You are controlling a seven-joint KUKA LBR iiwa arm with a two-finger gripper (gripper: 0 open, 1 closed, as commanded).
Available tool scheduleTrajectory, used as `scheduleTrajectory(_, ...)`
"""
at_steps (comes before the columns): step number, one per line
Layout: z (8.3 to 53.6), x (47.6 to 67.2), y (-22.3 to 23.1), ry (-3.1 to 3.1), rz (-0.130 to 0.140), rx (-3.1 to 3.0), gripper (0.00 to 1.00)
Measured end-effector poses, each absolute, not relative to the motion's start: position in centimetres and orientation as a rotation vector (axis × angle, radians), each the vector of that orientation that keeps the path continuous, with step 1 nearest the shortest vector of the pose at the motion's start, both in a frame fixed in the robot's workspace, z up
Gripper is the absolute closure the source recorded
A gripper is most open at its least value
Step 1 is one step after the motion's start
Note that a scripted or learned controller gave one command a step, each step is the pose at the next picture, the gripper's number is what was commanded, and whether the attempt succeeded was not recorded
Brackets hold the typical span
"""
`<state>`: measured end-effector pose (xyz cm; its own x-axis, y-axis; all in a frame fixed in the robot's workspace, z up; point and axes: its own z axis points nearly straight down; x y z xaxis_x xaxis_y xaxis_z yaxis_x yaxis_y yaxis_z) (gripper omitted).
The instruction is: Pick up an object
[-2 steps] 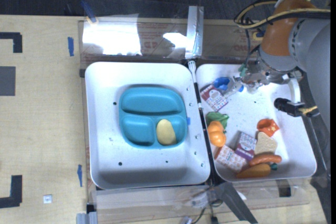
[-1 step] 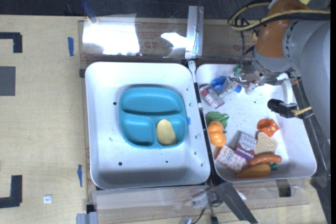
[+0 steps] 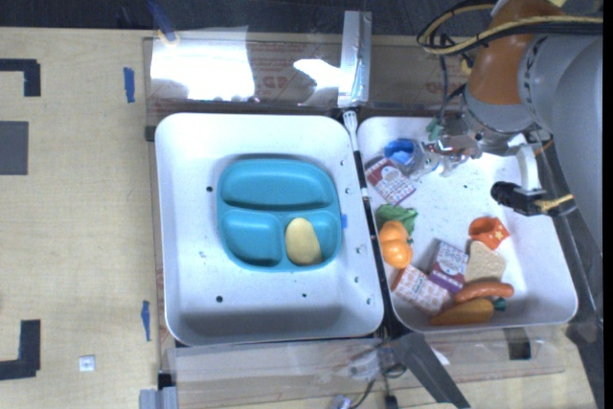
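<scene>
Reaching in from the right, the grey arm (image 3: 567, 86) with its orange band (image 3: 502, 64) bends over the far end of the right bin (image 3: 563, 300). The gripper (image 3: 442, 151) is low over that bin's upper left part, just beside a small blue piece (image 3: 400, 151). Whether it is spread or closed I cannot tell, and nothing can be seen held in it.

The things to pick all lie in the right bin. A red-and-white packet (image 3: 388, 179) lies just below the blue piece, against the wall shared with the other bin. Below it is a toy carrot (image 3: 394, 245) — orange body, green top pointing toward the packet. Along the near side lies a cluster packed close together: a pink box (image 3: 419, 288), a purple box (image 3: 448, 269) touching it, a slice of bread (image 3: 485, 261), a red piece (image 3: 487, 229) just above the bread, a sausage (image 3: 485, 290) and a brownish-orange piece (image 3: 467, 310) at the near rim. The middle of the bin floor is bare white between the gripper and this cluster.

The left bin (image 3: 187, 206) holds a blue divided tray (image 3: 276, 185) — in its lower right compartment rests a pale yellow oval (image 3: 303, 240).
</scene>
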<state>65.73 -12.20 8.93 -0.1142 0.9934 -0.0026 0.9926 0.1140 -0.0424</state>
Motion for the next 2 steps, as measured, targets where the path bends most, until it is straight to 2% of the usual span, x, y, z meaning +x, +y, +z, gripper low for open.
scheduleTrajectory(1, 18.5, 66.79, -6.03, -2.189, -0.003, -2.256, 1.0)
scheduleTrajectory(2, 18.16, 66.63, -6.16, -2.184, 0.006, -2.255, 0.0)
